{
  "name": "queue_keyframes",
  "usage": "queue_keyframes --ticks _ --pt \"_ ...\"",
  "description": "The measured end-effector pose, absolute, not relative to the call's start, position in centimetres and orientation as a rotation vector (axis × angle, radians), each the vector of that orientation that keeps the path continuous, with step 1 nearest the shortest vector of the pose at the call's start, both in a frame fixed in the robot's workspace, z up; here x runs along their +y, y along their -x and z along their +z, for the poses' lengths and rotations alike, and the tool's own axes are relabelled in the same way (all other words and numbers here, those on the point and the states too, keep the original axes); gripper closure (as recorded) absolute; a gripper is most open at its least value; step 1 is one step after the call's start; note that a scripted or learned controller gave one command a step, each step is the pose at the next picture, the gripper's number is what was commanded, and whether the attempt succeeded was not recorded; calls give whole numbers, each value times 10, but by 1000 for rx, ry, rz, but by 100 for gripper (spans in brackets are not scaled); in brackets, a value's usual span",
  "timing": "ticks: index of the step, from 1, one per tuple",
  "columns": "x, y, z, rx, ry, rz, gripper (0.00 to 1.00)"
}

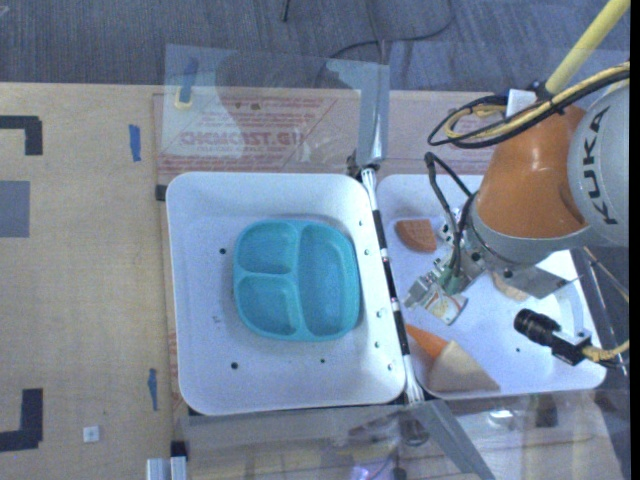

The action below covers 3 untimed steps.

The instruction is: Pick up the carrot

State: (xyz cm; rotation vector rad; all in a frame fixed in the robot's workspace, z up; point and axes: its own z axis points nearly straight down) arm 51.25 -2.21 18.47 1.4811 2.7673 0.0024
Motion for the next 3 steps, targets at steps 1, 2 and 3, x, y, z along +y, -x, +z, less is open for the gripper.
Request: queue_keyframes --ticks 1,2,3 --pt "34 -593 185 2584 -1783 1 100" --pt "-2 -515 260 2690 -1622 0 100" --pt "24 -610 184 2265 -2176 -1 100"
